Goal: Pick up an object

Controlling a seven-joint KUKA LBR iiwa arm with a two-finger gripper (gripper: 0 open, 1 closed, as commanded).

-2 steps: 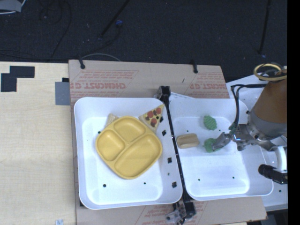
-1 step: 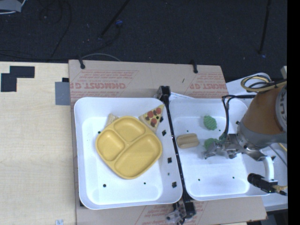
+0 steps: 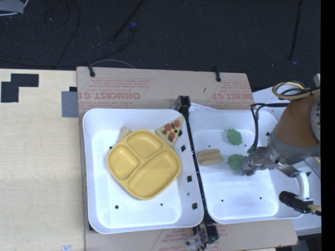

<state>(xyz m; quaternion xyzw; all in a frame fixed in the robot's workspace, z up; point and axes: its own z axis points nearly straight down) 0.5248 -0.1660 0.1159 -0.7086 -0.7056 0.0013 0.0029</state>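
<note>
Your pincer [image 3: 250, 167] sits low in the right bin [image 3: 246, 213], at that bin's right side, pressed up against a small green lumpy piece [image 3: 235, 162]. You cannot tell from this slanted overhead look how wide it stands or whether it has anything in it; the wrist and the grey body of the arm [image 3: 296, 135] crowd it, so treat the green piece as touched, not held.

That green piece looks like a toy vegetable: judge it light, knobbly and probably hollow plastic or foam, so it may roll or squirt sideways under a pinch. Take it across its widest middle, squarely, rather than on a bump.

Just to its left lies a tan, bun-shaped block [image 3: 210, 157], near but apart from it. It seems the friendlier pick: longish, with flatter sides, likely light and fairly stiff; close on its short width.

Further up the same bin is a second green piece [image 3: 234, 136], well apart from the first, much the same in kind.

Across the divider, the left bin [image 3: 99, 192] holds a yellow divided plate [image 3: 144, 163], broad, thin and smooth; you would need its rim, and it may slip. A toy pizza slice [image 3: 171, 130] touches its upper right edge, flat and hard to get under.
</note>
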